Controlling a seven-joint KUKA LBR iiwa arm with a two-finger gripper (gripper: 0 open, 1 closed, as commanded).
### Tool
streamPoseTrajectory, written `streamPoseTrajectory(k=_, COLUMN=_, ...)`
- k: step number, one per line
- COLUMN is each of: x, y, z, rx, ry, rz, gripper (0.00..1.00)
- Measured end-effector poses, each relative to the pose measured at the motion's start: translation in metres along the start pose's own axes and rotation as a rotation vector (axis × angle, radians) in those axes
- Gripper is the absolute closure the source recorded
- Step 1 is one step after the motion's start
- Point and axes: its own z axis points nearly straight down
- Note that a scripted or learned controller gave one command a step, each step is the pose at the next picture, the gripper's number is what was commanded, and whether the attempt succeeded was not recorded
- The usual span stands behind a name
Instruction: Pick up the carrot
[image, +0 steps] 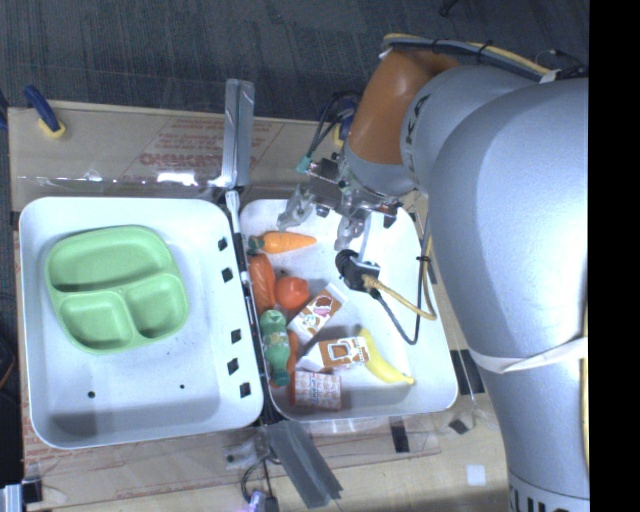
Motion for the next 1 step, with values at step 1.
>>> streamPoseTrajectory(k=1, x=-0.0275, y=0.0417, z=0.0861, rx=-0.015, ry=0.005, rz=-0.249, gripper=0.00)
